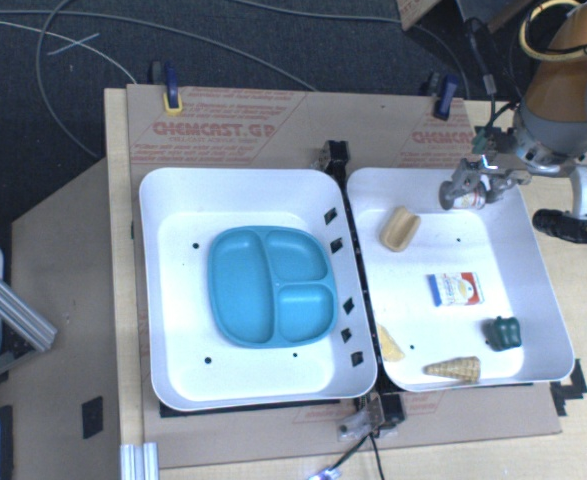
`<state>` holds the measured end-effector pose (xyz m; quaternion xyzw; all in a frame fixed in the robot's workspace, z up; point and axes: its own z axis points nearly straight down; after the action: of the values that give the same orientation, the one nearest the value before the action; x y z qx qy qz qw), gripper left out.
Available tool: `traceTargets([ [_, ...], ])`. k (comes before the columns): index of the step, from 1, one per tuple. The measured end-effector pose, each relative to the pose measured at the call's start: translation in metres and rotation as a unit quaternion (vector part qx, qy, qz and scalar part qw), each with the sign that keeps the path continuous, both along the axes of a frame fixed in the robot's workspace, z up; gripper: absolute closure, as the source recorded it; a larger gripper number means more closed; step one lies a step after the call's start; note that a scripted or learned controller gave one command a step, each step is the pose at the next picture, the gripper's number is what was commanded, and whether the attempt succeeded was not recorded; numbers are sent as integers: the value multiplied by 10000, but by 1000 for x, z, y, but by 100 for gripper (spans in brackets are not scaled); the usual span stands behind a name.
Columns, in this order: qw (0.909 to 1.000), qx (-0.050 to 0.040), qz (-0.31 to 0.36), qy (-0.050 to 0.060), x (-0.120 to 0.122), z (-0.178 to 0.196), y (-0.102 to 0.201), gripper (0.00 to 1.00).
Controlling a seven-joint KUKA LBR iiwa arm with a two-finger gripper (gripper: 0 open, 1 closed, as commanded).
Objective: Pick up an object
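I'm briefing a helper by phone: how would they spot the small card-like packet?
Look in the right-hand white bin, near its middle. The flat packet lies there, rectangular, blue at one end and red-and-white at the other; its neighbours are tan or dark green.

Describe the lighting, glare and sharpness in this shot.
Camera view: even, soft light; the white bins look bright, nearly washed out, with faint shadows; the blue plate and small items are sharp; the claw looks slightly soft; the floor behind is dark.

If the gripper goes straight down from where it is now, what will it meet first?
Probably the bare floor of the right bin near its top edge. The gripper hangs to the right of the tan block, so it would likely miss it, though depth is unclear.
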<state>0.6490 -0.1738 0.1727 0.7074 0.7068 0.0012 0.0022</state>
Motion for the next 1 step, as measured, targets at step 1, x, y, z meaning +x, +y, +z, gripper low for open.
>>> traceTargets([
  [1,10000,-5,10,-21,-2,65,1,100],
])
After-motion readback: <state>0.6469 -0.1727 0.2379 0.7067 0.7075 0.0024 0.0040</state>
